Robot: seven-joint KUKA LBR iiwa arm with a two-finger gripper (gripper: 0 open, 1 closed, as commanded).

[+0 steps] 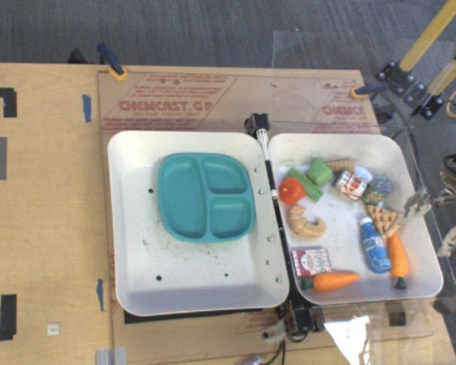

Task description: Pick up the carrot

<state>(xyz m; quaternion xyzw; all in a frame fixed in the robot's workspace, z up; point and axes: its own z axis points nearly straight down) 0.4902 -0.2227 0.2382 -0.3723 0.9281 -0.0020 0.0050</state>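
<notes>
- Cardboard sheet [228, 97] under the bins, printed "CHEMCAST GP" in red.
- Carrot [335, 281] lies at 6 o'clock in the right bin [418, 173], beside a red carton [311, 261], print unreadable; second carrot [397, 258] at 4 o'clock.
- Teal divided plate [207, 197] in the left bin [129, 226].
- Hand state: cannot tell.

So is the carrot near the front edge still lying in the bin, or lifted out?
Lying in the bin. The carrot rests flat on the right bin floor beside the small carton.
</notes>
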